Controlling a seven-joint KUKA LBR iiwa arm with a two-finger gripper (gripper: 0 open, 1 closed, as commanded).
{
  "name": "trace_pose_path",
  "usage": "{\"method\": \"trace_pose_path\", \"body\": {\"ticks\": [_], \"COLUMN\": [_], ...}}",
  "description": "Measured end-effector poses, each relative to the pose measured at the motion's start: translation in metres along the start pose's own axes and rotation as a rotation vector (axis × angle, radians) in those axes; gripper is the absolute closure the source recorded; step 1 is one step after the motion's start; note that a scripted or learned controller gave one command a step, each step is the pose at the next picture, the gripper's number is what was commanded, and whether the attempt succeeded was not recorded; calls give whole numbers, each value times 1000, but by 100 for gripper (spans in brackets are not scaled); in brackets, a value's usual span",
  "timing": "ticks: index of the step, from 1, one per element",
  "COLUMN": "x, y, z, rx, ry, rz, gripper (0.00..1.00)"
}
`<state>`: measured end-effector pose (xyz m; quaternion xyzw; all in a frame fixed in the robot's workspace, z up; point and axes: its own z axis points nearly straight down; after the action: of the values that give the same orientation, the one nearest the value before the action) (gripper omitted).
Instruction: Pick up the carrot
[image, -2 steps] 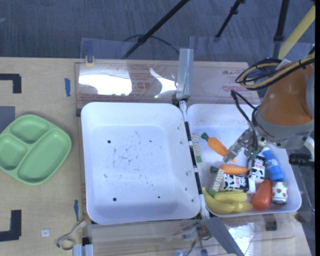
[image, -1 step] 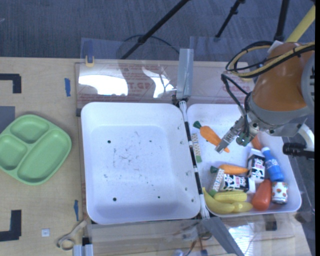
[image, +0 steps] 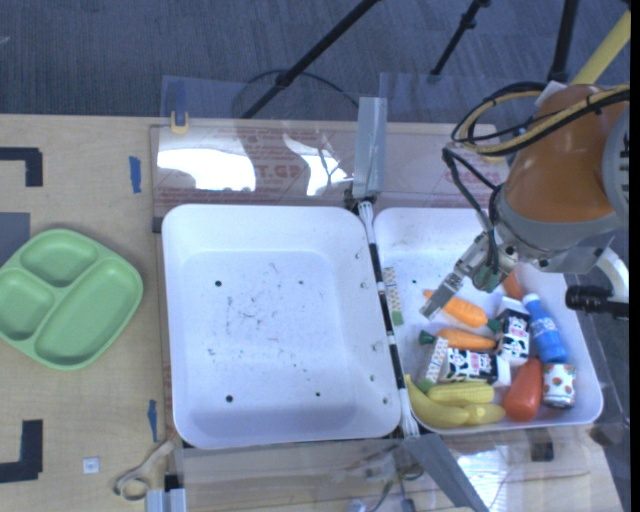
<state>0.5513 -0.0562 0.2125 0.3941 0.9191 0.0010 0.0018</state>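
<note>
The carrot (image: 467, 313), a short orange piece, lies in the right bin (image: 420, 235) near its middle, among other items. A second orange stick (image: 472, 340) lies just below it. My gripper (image: 438, 302) reaches down and to the left from the orange-banded wrist (image: 555, 170). Its tip sits right at the carrot's left end, touching or nearly touching it. Nothing visibly hangs from the gripper.
Packed around the carrot are a blue bottle (image: 546, 334), cow-patterned cartons (image: 470, 366), a red item (image: 523, 390), a small can (image: 560, 385) and bananas (image: 455, 408). The left bin (image: 270, 320) adjoins. A green divided plate (image: 66, 297) sits far left.
</note>
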Motion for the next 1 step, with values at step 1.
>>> {"method": "trace_pose_path", "body": {"ticks": [1], "x": [-42], "y": [-23], "z": [125], "rx": [-3], "ry": [-4], "rz": [163], "gripper": [0]}}
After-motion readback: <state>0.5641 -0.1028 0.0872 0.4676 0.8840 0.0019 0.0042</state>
